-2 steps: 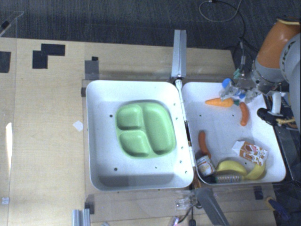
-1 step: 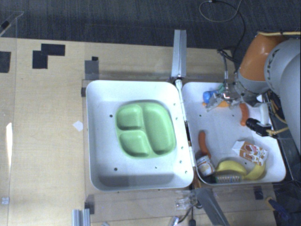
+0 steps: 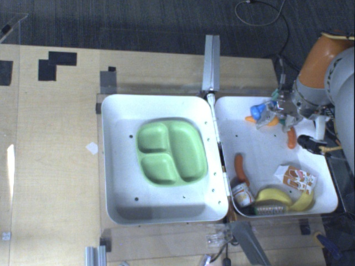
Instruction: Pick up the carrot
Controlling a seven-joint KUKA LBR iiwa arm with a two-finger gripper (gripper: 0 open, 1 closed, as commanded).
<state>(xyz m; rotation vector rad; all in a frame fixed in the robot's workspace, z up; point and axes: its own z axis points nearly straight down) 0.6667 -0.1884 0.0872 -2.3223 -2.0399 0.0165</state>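
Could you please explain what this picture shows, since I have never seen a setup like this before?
This is a single camera looking down at a slant on a workbench. A grey robot arm with an orange band reaches in from the right; its pincer is the part that grasps things. Two white bins sit side by side. The left bin holds a green divided plate. The right bin holds a blue object, a small orange carrot, a sausage, a can, a banana and a small carton. The pincer hovers by the blue object, and I cannot tell whether it holds anything.
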